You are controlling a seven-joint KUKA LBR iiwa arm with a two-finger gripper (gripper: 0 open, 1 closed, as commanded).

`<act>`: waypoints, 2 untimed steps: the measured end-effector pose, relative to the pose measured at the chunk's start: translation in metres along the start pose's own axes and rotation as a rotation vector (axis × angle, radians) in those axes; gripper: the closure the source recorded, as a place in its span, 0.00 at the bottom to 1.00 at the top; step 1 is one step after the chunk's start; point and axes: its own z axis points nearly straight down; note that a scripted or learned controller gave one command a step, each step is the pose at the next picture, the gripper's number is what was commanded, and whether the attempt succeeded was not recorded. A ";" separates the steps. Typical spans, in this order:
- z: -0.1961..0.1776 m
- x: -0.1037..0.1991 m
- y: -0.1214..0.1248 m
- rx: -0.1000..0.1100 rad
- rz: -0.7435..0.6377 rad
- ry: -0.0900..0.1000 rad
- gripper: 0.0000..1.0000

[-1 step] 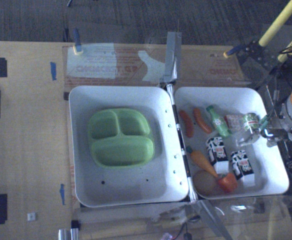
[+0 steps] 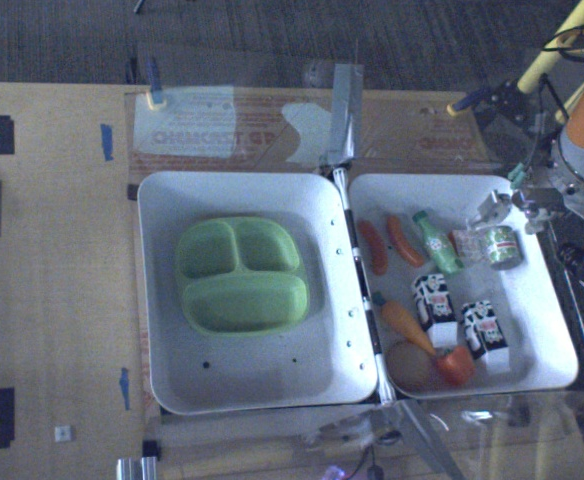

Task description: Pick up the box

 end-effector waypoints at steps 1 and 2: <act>0.092 0.028 0.059 -0.002 -0.096 -0.001 0.00; 0.115 0.054 0.074 0.003 -0.459 -0.002 0.00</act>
